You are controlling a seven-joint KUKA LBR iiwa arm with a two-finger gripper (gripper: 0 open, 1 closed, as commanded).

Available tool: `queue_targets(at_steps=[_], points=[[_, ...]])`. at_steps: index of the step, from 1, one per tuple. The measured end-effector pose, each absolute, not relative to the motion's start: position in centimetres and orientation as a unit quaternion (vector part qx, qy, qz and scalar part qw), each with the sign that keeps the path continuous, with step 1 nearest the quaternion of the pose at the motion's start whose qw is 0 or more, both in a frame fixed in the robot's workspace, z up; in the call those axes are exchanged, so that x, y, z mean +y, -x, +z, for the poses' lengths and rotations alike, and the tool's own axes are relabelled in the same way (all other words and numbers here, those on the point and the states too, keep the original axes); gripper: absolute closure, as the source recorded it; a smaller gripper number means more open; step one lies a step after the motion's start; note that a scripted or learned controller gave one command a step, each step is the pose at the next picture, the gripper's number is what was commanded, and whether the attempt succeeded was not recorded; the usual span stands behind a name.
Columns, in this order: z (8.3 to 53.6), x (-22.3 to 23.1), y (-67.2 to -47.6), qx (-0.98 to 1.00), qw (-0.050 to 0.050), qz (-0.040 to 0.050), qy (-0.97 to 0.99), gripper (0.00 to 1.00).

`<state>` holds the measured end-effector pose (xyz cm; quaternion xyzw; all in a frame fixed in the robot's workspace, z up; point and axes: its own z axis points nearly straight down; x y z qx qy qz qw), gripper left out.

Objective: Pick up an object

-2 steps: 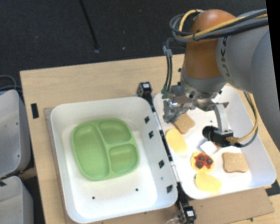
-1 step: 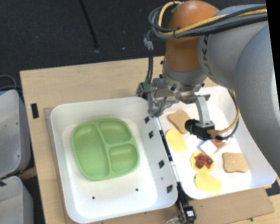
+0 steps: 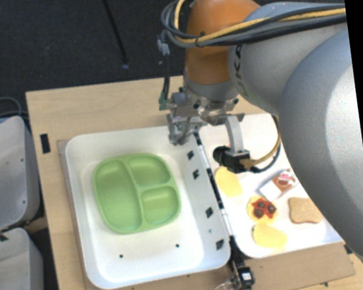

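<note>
You are looking down on a light wooden bench [image 3: 57,210] whose top runs out past the bins on the left and along the near edge. Two shallow white bins sit directly on it, side by side and touching along their inner walls. The left bin [image 3: 91,265] has rounded corners and lies fully in your sight. The right bin [image 3: 313,240] shows you its near rim and part of its floor; the rest lies under the arm. Near the bench's left edge you can see a small dark mark [image 3: 45,144] on the wood, just beside the left bin's far corner.
</note>
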<state>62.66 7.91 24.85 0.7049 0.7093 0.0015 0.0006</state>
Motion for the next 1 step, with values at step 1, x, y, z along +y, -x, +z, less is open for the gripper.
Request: queue_targets(at_steps=[1], points=[[24.81,7.6,-62.57,0.708,0.0,-0.0003,-0.706,0.0]])
